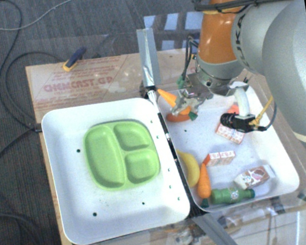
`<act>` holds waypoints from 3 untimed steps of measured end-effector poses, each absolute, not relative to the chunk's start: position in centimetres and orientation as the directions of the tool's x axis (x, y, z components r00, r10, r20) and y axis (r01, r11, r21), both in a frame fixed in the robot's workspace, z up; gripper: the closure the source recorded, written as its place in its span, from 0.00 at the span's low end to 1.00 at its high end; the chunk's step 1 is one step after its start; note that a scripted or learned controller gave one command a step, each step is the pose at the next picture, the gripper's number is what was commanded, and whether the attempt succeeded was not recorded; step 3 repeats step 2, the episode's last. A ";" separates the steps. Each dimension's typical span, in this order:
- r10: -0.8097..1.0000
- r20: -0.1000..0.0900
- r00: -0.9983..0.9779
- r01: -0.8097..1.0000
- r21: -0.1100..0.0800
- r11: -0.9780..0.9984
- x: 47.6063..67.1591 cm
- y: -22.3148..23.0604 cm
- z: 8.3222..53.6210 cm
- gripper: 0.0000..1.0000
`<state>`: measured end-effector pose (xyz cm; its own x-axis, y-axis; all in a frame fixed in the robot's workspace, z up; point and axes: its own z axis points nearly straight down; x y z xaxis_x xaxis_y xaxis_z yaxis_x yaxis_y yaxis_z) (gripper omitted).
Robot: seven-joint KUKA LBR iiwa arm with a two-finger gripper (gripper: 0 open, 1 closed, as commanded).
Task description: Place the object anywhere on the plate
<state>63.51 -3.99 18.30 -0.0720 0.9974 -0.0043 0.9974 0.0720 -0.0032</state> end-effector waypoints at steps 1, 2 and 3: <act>0.990 0.000 -0.144 0.990 -0.003 0.144 60.9 5.4 18.3 1.00; 0.990 0.000 -0.143 0.990 -0.003 0.143 60.9 5.4 18.3 0.00; 0.990 0.000 -0.143 0.990 -0.003 0.143 60.9 5.4 18.3 0.00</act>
